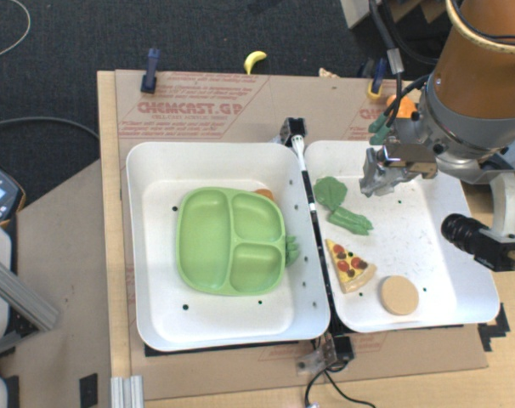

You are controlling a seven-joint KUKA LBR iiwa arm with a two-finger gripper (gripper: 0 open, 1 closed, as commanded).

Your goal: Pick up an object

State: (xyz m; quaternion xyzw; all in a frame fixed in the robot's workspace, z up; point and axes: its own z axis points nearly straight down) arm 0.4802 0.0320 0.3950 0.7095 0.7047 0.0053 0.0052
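My gripper (375, 185) hangs over the right bin (453, 253), whether its fingers are parted I cannot tell, with 2 green leafy pieces (338, 206) at its 8 o'clock, the pizza slice (349, 266) and round cookie (399, 296) toward 6.

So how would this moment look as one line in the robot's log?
gripper: over right white bin, nothing visibly held | nearest: green leafy toy | also: toy pizza slice, round tan disc
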